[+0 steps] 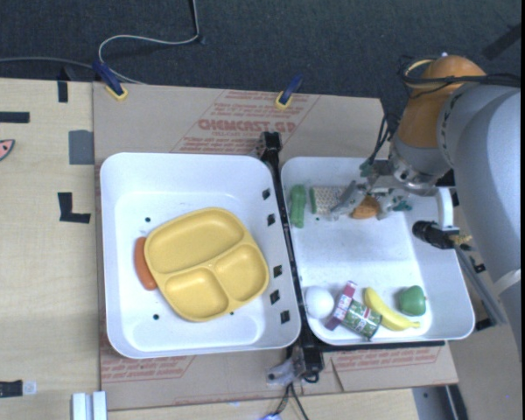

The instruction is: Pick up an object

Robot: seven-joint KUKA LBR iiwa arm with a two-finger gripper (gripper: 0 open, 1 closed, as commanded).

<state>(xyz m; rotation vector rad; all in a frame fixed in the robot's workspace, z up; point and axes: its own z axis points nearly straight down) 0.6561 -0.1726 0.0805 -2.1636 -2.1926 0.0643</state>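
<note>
My gripper [348, 201] hangs low over the back part of the right bin [359, 243], reaching in from the right. A small orange-brown object [366, 207] lies right under its near side; I cannot tell whether the two touch. Just left of the gripper are a green ridged piece [320, 200] and a dark green cucumber-like object [297, 206] by the bin's left wall. Along the front of this bin lie a white egg [318, 302], a pink-and-green packet [354, 311], a banana [390, 312] and a green pepper [411, 300].
The left bin [131, 322] holds a yellow divided plate [207, 261] with an orange item [143, 264] poking out from under its left edge. The grey arm [486, 173] covers the right bin's right rim. Cables [149, 42] run behind the bins.
</note>
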